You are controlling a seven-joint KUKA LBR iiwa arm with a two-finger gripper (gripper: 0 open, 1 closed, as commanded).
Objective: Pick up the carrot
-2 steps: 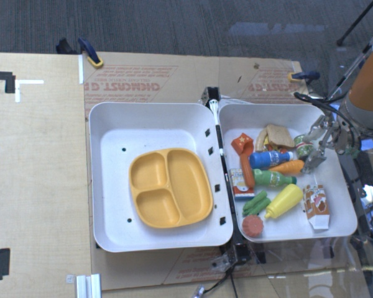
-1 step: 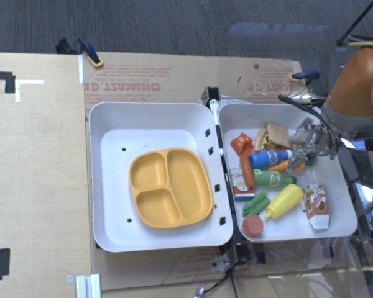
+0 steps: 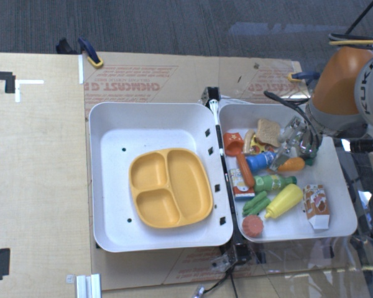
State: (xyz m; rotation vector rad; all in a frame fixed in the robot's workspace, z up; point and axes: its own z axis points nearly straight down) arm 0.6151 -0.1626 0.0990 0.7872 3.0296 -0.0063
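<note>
The carrot [image 3: 291, 164], a small orange piece, lies in the right bin [image 3: 336, 225] near its upper right, pointing left toward a blue bottle [image 3: 259, 162]. My gripper [image 3: 298, 145] hangs directly over the carrot's upper edge, reaching in from the right under the arm's orange band. Its metal tip sits just above and against the carrot. Whether it grips the carrot is hidden by the wrist.
The right bin is crowded: bread slice [image 3: 268, 131], red cup [image 3: 232, 143], sausage [image 3: 244, 171], green bottle [image 3: 275, 182], yellow bottle [image 3: 283, 202], carton [image 3: 316, 207], pea pod [image 3: 255, 202], red disc [image 3: 252, 226]. A yellow divided plate [image 3: 171, 186] lies in the left bin [image 3: 105, 166].
</note>
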